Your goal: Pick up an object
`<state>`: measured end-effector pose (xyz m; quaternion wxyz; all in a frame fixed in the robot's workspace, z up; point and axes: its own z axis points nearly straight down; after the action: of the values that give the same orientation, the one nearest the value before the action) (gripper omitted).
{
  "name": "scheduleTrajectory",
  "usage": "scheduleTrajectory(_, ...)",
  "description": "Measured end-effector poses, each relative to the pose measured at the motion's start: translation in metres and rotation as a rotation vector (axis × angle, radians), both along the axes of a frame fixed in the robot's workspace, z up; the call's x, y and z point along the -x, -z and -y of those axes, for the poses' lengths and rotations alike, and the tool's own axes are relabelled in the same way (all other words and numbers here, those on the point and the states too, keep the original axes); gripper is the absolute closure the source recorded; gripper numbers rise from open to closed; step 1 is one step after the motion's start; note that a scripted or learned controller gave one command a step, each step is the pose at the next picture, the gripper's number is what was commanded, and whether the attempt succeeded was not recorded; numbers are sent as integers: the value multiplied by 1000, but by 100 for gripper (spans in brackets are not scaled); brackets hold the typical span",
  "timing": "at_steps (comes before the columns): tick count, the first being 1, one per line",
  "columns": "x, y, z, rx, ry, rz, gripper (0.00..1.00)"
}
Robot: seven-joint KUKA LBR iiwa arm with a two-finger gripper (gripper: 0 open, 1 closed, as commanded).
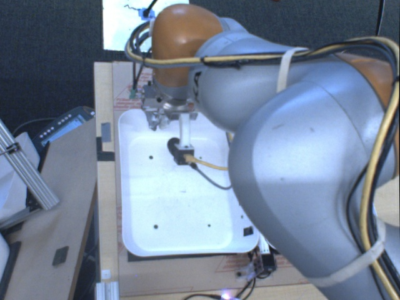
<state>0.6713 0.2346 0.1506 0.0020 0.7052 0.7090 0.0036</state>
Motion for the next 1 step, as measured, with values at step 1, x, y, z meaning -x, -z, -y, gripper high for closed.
scheduleTrajectory(1,4,70,2,3,-1,-10,100)
